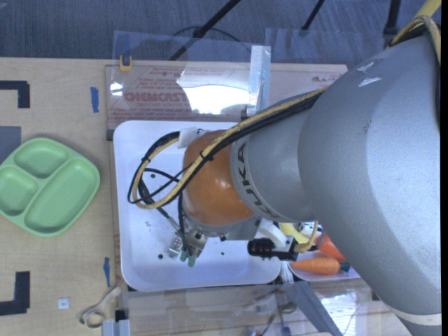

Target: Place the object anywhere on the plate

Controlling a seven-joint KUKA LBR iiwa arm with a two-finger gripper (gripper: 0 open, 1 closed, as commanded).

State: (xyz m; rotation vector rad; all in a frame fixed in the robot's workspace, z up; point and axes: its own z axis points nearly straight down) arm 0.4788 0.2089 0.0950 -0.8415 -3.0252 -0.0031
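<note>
In the camera view, the grey arm reaches in from the right and hangs over the white bin [133, 187], its orange band above the wrist. The gripper [185, 250] points down near the bin's front edge, just above the floor; whether it is open or closed cannot be told, and nothing is seen held in it. The green divided plate [47, 185] lies on the tabletop [56, 96], well apart to the left of the bin. An orange carrot [318, 264] lies at the bin's right front, partly hidden under the arm; it is probably the object to move. It looks like a light, stiff, smooth toy, likely to roll, so a grip across its thicker middle seems safest.
</note>
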